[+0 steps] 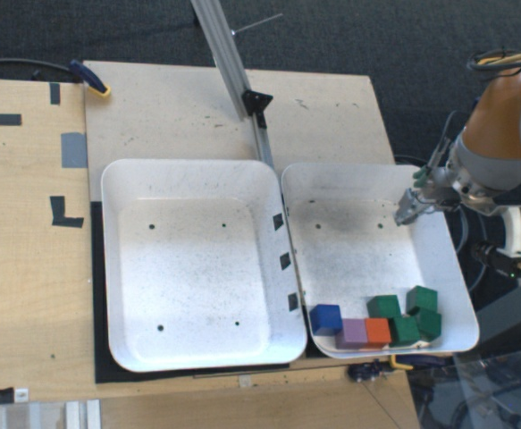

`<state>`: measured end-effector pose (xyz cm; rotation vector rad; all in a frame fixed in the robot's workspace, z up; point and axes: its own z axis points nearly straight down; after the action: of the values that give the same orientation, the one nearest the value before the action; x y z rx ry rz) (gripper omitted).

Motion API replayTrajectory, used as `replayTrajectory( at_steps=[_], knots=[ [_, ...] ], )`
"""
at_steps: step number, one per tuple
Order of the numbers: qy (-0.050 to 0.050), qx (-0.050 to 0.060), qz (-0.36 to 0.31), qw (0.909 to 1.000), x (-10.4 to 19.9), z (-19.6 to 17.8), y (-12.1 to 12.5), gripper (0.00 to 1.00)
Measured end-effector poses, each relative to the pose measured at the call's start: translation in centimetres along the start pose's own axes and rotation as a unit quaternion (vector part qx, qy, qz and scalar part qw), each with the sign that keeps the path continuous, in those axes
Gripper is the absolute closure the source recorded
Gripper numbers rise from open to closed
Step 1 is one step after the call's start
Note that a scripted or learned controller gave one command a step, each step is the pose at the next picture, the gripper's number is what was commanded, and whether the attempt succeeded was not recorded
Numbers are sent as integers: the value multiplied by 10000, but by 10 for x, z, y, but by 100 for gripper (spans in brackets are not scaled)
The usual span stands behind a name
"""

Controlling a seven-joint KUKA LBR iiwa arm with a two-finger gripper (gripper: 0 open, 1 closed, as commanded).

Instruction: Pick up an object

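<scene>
The arm (497, 137) enters from the right and is cut off at the picture's edge, so little beyond its orange band and grey wrist can be seen. The gripper (407, 211) is small and blurred against the white, and I cannot tell how its jaws stand; nothing can be made out between them. It hangs over the right bin (349, 186), close to that bin's right wall and toward its far right corner.

The blocks are bunched in the right bin's near right corner, well apart from the gripper. A blue block (326, 318) sits leftmost along the near wall, then a purple block (355, 332) and an orange block (378, 331) touching side by side. Green blocks (407, 315) cluster just right of and behind these; they overlap, so their count is hard to tell.

The left bin (117, 239) lies beside the right one, their walls meeting down the middle. A slanted metal bar (220, 38) crosses the bench's far edge and ends at a black clamp (256, 103) above the seam between the bins. A blue and yellow tool (88, 77) lies at the bench's far left corner.
</scene>
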<state>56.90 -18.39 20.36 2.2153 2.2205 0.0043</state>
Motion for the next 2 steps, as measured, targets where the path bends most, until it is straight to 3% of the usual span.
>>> replayTrajectory(
  at_steps=[1,2],
  knots=[
    [-1,4,4,10000,0,-45,2,100],
    [14,36,-14,10000,51,-32,-3,100]
  ],
)
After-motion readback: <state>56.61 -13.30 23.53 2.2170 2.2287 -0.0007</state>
